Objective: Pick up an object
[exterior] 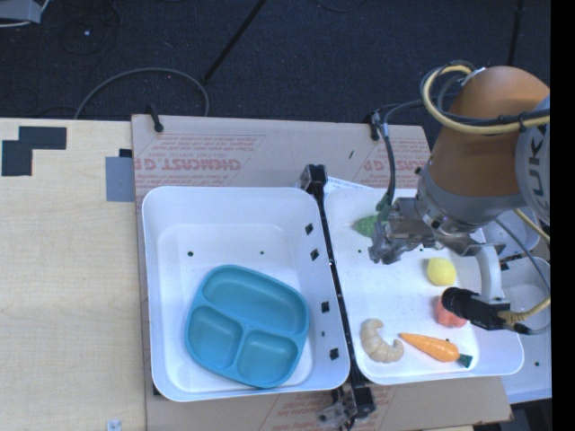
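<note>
My gripper hangs low over the back of the right bin, under the grey arm with its orange band. A small green object lies just left of the gripper, touching or nearly touching it. A yellow round object rests to the gripper's right. Toward the front lie a red object, partly behind a black cable fitting, an orange carrot and a cream curved piece.
The left bin holds a blue divided plate. A black divider runs between the two bins. Cables and a black connector hang over the right bin's right side. Cardboard lies under the bins.
</note>
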